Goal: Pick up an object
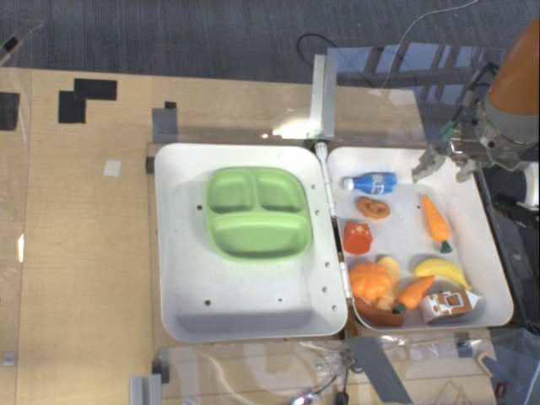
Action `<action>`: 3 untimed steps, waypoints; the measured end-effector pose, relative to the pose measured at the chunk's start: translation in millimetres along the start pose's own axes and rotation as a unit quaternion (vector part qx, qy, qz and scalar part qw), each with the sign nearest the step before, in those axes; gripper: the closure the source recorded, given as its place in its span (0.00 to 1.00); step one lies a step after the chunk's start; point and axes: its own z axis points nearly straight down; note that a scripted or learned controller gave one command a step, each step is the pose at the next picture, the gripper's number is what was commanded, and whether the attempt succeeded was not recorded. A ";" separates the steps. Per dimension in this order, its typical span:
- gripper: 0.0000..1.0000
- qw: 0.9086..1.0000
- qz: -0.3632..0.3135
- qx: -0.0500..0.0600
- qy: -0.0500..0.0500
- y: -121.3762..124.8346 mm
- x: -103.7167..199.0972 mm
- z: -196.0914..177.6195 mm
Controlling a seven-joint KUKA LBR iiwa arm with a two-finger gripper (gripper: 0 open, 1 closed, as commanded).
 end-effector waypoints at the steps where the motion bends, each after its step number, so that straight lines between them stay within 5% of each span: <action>1: 0.00 1.000 -0.006 -0.002 -0.001 -8.6 -35.5 124.5; 2: 1.00 1.000 -0.007 -0.005 -0.001 -6.2 -34.4 112.5; 3: 1.00 1.000 -0.031 -0.003 -0.001 49.1 10.7 4.5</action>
